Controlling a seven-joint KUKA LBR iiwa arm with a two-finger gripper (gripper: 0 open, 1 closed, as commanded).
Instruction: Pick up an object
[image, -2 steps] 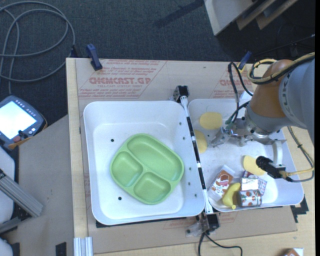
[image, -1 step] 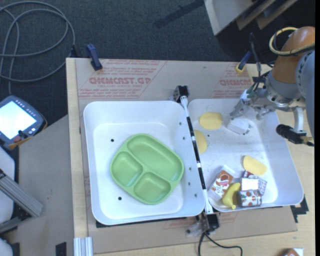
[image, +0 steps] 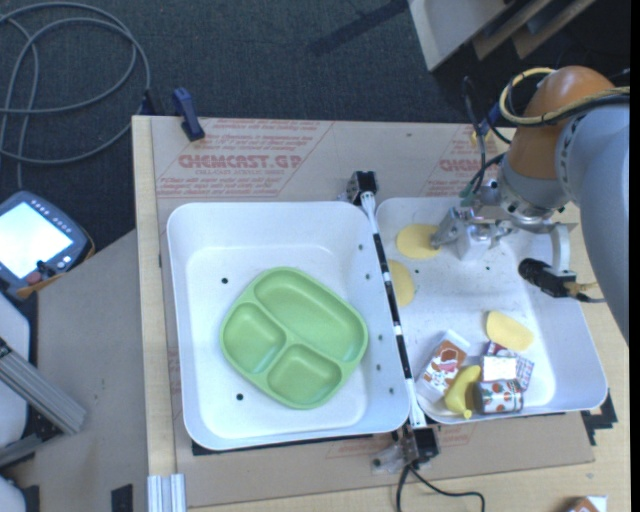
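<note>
While the gripper (image: 462, 240) hangs low over the far end of the right bin (image: 455, 300), the step in hand looks like the approach to a grasp, not yet a lift. Nothing can be seen held in it. Whether it is spread or pressed together cannot be told, because the wrist and its own body cover the tips from this angle.

The likeliest target is the yellow disc (image: 416, 242), which lies flat on the bin floor just beside the gripper, on the side toward the divider. Being thin and flat, it would probably call for a careful descent right over it and a close that catches its edges. A grasp set slightly off would likely slide over the top.

Other candidates lie in the same bin:
- A yellow chip (image: 402, 282) rests against the divider, partly hidden by it.
- A yellow wedge (image: 508, 330) sits nearer the camera.
- Two small cartons (image: 445, 365) and a banana (image: 460, 390) crowd the near corner, overlapping so their outlines are hard to separate.

A green plate (image: 293, 337) fills the left bin (image: 200, 250), well apart from the arm.
</note>
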